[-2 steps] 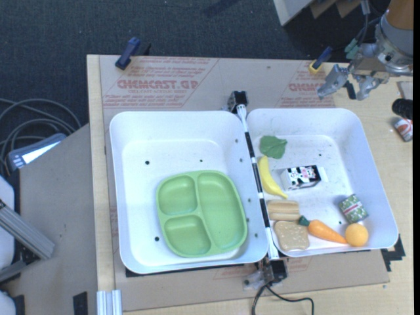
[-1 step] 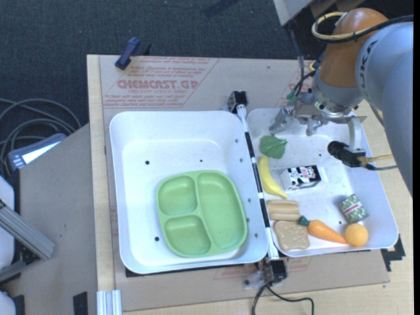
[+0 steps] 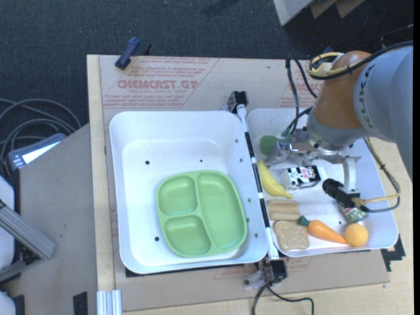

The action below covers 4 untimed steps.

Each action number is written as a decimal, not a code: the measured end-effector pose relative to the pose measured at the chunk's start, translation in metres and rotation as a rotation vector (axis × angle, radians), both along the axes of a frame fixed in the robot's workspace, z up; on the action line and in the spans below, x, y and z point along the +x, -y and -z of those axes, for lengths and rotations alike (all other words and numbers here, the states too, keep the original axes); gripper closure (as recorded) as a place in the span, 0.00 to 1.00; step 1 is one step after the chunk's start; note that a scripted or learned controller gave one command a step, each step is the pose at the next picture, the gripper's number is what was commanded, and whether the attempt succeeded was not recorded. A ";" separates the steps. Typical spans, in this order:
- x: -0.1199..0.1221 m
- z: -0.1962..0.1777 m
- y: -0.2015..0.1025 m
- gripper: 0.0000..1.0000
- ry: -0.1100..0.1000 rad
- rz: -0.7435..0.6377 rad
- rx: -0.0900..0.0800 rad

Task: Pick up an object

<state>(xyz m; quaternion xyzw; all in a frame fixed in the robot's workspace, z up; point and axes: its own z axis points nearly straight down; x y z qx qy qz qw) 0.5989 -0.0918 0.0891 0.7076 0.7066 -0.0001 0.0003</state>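
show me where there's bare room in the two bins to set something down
Left bin: bare floor behind and left of the green tray. Right bin: crowded, with banana, carrot and the hand; small bare patch right of the carrot's bin middle.

Two white bins are counted on the worktop: a left bin and a right bin. One green divided plate, with three compartments, is counted in the left bin. In the right bin are counted one banana, one carrot, one orange, one slice of bread, one green item and one black-and-white patterned item.
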 end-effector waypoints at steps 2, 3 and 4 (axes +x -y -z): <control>-0.057 -0.006 0.005 1.00 0.004 0.001 -0.001; -0.119 -0.077 0.083 1.00 0.000 0.002 -0.001; -0.078 -0.135 0.105 1.00 0.002 -0.001 -0.001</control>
